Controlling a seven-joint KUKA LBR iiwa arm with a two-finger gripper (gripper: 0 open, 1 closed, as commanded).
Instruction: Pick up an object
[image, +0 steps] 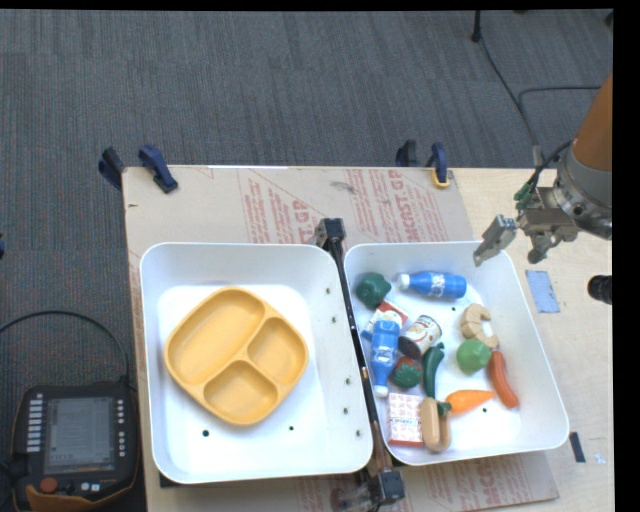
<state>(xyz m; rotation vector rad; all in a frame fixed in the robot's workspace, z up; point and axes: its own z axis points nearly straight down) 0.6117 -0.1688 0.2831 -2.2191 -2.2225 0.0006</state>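
Job only at the start: no toy picked up yet

Two-finger grey gripper (518, 243) up in the air, over the far right corner of the right white bin (522, 300). Looks open, with a clear gap between the two fingers and nothing held in that gap. Not touching any toy; well apart from the pile.

Lots of toys to choose from, all lying in the right white bin:
- blue plastic bottle with a white cap (432, 285) on its side near the far edge, closest to the gripper
- dark green round toy (372, 289) in the far left corner
- beige curled toy (477, 322) and bright green ball (473, 355) near the right edge
- red toy sausage (503, 380) and orange toy carrot (468, 400) towards the near right corner
- small silver can (425, 330) in the middle, packed tight with other toys
- toy hot dog (433, 423) by the near edge

Yellow plate with three parts (235, 355) alone in the left white bin (300, 440).

Left to do, by the look of it: go down over one toy, close on it, lift it up. Best guess for an easy one: the blue bottle, lying with some room around it
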